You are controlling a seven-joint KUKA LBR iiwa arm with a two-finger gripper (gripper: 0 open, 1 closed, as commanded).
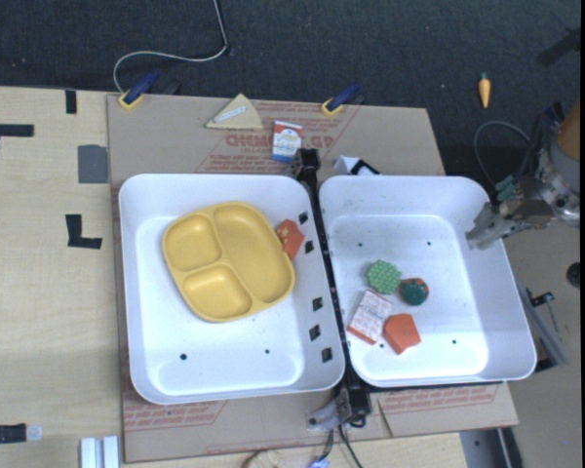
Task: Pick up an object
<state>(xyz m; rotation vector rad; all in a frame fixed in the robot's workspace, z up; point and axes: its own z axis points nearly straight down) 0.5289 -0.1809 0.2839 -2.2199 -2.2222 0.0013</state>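
Objects for picking lie in two white bins on the counter point(78, 261). Left bin point(146, 359): a yellow three-compartment plate point(229, 259) sits in its upper middle, long axis running from upper left to lower right, with bare floor open below it and along the left wall. A small orange-red piece point(290, 235) lies touching the plate's right rim, close to the divider between the bins, with little room on that side. Right bin point(487, 349): four items are grouped in the lower left-centre. A flat red-and-white packet point(370, 316) lies tilted, long axis from upper right to lower left, near the left wall. A green round patterned item point(382, 276) lies just above it; a dark ball with red and green marks point(413, 290) sits just beside the green one, to its right; an orange block point(402, 332) lies just beside the packet's lower right end. The upper half and right side of this bin's floor are open. Outside the bins, a small red, white and blue carton point(287, 142) stands on the cardboard above the divider. The claw point(492, 220) is at the right bin's right rim, above the wall, well apart from the grouped items; it has hold of nothing visible, and its opening cannot be judged.
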